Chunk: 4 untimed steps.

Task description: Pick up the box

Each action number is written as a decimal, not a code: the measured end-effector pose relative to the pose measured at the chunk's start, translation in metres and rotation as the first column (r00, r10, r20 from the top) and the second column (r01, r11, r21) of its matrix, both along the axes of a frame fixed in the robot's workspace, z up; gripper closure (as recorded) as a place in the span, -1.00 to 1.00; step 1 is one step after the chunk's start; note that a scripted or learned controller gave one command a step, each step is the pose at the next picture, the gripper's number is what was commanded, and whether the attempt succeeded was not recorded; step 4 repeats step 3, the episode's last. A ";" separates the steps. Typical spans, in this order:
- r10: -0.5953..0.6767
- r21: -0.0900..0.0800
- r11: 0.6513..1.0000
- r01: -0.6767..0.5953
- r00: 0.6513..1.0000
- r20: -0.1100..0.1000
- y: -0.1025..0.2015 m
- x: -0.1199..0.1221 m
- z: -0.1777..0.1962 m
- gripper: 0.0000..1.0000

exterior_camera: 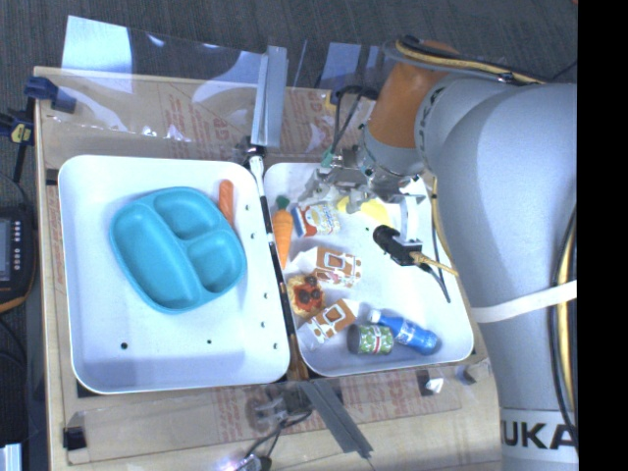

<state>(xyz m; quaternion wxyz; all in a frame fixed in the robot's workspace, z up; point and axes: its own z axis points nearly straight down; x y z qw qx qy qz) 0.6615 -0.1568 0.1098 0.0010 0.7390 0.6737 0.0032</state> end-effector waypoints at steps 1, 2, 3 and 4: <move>0.045 -0.002 0.999 -0.045 0.999 -0.009 0.011 -0.005 -0.017 -1.00; 0.046 -0.001 0.999 -0.046 0.999 -0.010 0.011 -0.004 -0.006 1.00; 0.003 -0.002 1.000 -0.003 1.000 -0.006 0.052 -0.004 0.106 1.00; 0.003 -0.002 1.000 -0.003 1.000 -0.006 0.052 -0.004 0.106 1.00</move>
